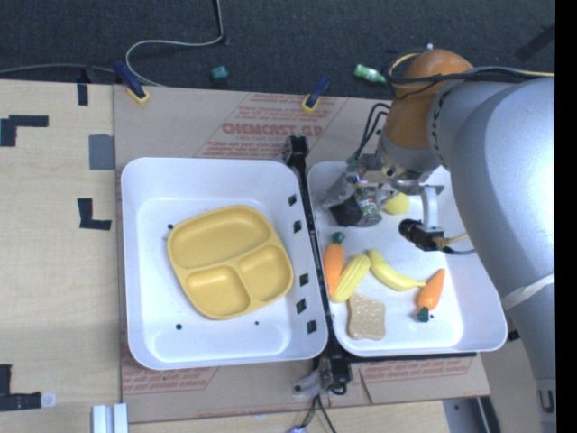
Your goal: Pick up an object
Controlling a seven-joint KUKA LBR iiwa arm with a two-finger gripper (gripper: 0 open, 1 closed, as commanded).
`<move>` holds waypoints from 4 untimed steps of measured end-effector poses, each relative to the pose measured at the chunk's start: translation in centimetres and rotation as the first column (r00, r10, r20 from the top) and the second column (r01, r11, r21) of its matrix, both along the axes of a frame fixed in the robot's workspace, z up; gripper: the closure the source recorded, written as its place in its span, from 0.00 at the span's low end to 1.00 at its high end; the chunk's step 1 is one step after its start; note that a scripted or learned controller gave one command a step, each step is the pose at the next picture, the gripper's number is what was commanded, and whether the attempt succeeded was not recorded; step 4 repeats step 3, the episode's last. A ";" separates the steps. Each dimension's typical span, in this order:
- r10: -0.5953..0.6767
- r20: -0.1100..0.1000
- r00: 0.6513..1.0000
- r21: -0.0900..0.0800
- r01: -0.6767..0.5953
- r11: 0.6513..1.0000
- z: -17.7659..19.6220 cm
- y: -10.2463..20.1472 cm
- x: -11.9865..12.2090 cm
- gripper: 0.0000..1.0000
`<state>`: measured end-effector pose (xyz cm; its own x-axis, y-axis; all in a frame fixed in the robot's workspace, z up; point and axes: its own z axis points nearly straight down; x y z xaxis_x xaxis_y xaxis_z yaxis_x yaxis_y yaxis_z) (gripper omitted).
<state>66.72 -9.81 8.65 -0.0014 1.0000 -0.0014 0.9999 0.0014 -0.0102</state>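
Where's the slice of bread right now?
The bread slice lies at the right bin's near edge, just below the corn cob.

Divided plate [231, 260] in left bin [144, 242]; food toys [365, 278] in right bin [478, 323].

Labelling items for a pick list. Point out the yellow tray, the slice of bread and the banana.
yellow tray [213, 287], camera view, floor of its lower left compartment.
slice of bread [366, 318], camera view, middle of its top face.
banana [393, 274], camera view, middle of its curved body.

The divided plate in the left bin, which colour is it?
Yellow; the divided plate shows best in the camera view.
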 end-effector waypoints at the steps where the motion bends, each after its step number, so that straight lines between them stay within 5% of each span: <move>1: -0.001 0.000 1.000 -0.001 0.001 1.000 0.0 0.0 0.0 0.00; 4: 0.002 0.001 1.000 0.006 -0.002 1.000 0.1 -0.8 0.1 0.00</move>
